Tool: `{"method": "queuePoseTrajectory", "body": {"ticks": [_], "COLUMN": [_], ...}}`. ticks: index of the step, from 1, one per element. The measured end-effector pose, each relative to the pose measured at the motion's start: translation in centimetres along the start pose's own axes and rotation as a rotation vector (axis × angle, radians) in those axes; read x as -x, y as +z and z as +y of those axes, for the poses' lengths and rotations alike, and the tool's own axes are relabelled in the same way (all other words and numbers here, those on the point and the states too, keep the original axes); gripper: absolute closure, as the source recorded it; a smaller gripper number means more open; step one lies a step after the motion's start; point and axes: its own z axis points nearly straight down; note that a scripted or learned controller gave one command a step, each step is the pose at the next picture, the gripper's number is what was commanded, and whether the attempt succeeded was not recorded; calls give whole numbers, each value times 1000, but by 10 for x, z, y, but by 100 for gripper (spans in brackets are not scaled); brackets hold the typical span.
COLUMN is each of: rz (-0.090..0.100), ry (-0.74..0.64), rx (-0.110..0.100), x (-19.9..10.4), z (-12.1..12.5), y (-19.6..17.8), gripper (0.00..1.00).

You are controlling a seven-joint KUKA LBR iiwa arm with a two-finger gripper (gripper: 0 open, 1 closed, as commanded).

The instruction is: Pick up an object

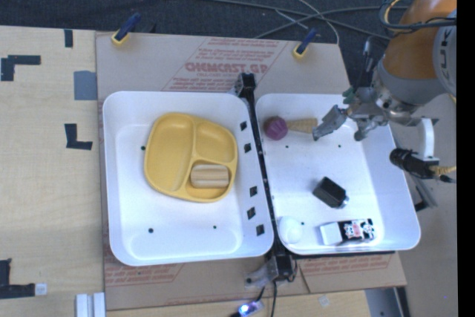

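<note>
Right bin (386,197) holds the ice-cream cone (291,126) lying crosswise (tip right); gripper (343,126) spread.

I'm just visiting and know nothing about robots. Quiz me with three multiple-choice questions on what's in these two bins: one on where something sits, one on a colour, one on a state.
1. Where does the tan block lie?
A. In a compartment of the yellow plate
B. On the bare floor of the right bin
C. On the cardboard outside both bins

2. What colour is the small ball at the right bin's upper left?
A. Green
B. Purple
C. Orange

3. How does the gripper stand relative to the black block?
A. Clamped on it
B. Carrying it over the left bin
C. Apart from it, over the right bin's upper part

Answers:
1 A, it rests inside the plate's lower right section.
2 B, it shows purple against the white floor.
3 C, the block lies alone lower in the bin.
</note>
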Motion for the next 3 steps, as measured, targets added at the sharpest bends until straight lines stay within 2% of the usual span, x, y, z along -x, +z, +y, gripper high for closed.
{"method": "queuePoseTrajectory", "body": {"ticks": [1, 2, 3], "rz": [-2, -2, -3], "ry": [-3, -2, -3], "rx": [13, 7, 8], "x": [0, 7, 12], "z": [3, -2, 4], "y": [-7, 52, 101], "gripper": [0, 0, 0]}}
